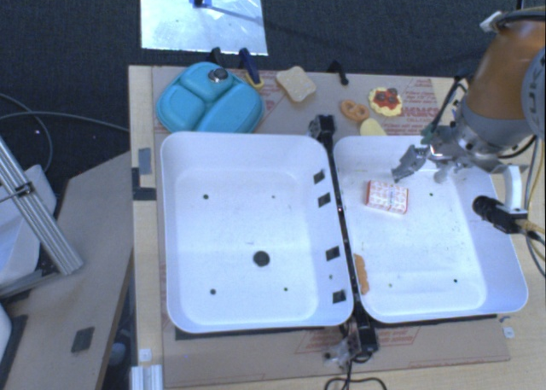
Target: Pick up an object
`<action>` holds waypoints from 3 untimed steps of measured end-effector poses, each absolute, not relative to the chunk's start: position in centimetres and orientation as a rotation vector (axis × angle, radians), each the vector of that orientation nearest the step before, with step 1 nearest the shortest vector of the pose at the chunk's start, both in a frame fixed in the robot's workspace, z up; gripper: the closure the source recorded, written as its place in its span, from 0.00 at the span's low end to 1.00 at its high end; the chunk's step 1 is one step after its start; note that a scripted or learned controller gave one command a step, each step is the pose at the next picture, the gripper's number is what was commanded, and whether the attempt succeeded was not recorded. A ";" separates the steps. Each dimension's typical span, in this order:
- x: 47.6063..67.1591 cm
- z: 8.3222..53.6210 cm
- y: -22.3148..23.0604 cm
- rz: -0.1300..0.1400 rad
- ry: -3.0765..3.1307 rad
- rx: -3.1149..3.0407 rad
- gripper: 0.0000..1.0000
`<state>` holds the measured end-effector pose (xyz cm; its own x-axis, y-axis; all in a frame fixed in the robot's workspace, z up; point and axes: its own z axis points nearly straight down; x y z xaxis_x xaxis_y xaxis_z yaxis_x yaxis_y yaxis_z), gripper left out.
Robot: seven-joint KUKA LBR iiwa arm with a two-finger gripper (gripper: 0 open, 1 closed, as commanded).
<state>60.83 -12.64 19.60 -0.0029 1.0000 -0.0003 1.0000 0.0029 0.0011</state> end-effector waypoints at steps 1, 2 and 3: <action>65.2 9.2 -20.4 0.000 2.216 2.219 0.00; 67.0 8.6 -19.9 0.005 2.222 2.212 0.00; 67.0 8.7 -20.6 0.005 2.221 2.215 0.00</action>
<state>67.02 -20.59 8.70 -0.0027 1.0000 -0.0012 1.0000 0.0027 0.0055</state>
